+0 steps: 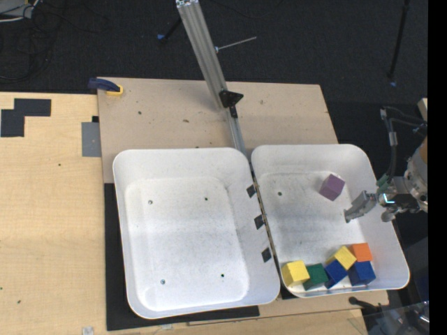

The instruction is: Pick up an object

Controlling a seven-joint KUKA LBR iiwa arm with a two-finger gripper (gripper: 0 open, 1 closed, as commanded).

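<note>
In the right-hand bin point(307, 155) a purple cube point(332, 186) sits tilted in the upper part, apart from six coloured cubes point(334, 266) clustered at the lower rim. The gripper point(357, 208) reaches in from the right, low over the bin's right side, below the purple cube. Most of the arm is cut off at the edge, and the grey tip is too blurred to read.

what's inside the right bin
The right bin holds a purple cube alone near its middle and a cluster at the near edge: two yellow cubes, a green cube, two blue cubes and an orange cube. Anything beneath the cluster is covered.
</note>
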